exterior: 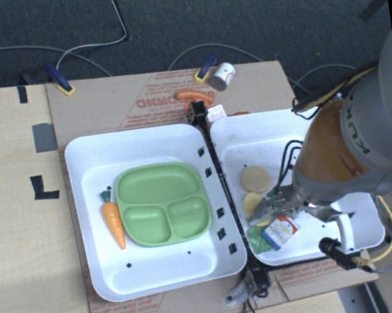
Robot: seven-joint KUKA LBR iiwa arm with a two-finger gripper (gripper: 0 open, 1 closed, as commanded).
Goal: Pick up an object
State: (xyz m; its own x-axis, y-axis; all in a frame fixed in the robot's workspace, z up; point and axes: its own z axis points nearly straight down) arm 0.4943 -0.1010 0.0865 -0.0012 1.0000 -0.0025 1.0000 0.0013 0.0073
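The likeliest thing for me to lift is the small white packet (280, 232) with blue and red print, lying tilted near the front of the right bin (366, 233). It touches a green leafy piece (257, 239) on its left, and a yellow piece (252, 203) sits just behind that, with a round tan disc (255, 178) further back. My tool (280, 202) hangs low over this cluster, just behind the packet, its dark parts tangled visually with the yellow piece. I cannot tell whether it is spread or pressed together, and I see nothing clearly pinched in it.

To do this well, I judge I should centre over the packet alone, turn the wrist so I close across its narrow side, and come straight down. The crowding is the risk: the green piece may slide in with it or push the packet aside. The bin's front wall is near, so I must keep clear of it.

The left bin (87, 203) holds a green divided plate (163, 202) and a carrot (113, 223) beside it, well apart from my work. Both bins rest on cardboard on the bench (13, 243).
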